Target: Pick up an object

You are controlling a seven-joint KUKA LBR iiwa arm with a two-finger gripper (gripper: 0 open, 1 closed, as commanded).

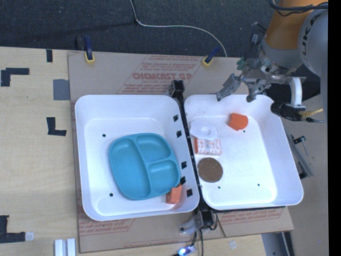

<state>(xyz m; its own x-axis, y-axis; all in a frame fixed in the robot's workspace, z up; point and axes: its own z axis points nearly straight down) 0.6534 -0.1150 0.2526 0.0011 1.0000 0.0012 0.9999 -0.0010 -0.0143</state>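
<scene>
My gripper hangs open over the far edge of the right bin, its two fingers spread with nothing between them. An orange block lies in that bin just below the gripper. Against the bin's left side lie a clear plastic packet and a red-and-white sachet. A brown round disc sits nearer the front. In the left bin rests a blue divided plate, and a small orange piece leans at the front right corner.
The bins sit on a cardboard sheet held by two clamps at the back. A white cable runs across the dark floor behind. The arm's grey and orange body fills the upper right.
</scene>
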